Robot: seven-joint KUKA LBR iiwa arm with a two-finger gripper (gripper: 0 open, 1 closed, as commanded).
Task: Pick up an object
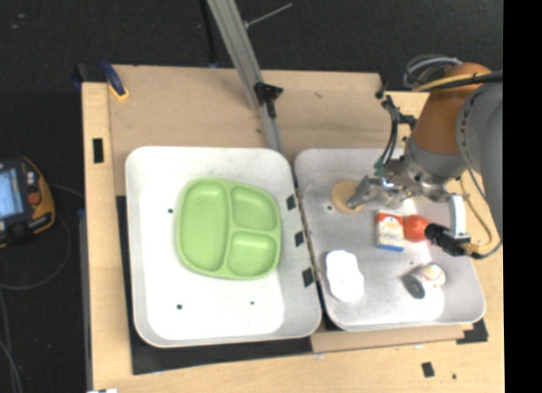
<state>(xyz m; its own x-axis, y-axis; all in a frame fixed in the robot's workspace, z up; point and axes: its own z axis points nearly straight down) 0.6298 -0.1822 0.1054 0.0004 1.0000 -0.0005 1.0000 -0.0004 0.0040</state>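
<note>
The pincer (366,195) is hovering low in the right bin (315,213) beside a tan round piece (343,194); whether it is gripping anything I cannot tell, so the pick is looking unfinished

A green divided plate (229,229) is seen in the left bin (148,298). In the right bin (461,302), the gripper (366,194) is positioned beside a tan round object (342,196) (contact cannot be judged). A red-and-white carton (390,231) and a white object (344,274) are noted lower in the frame.
</note>
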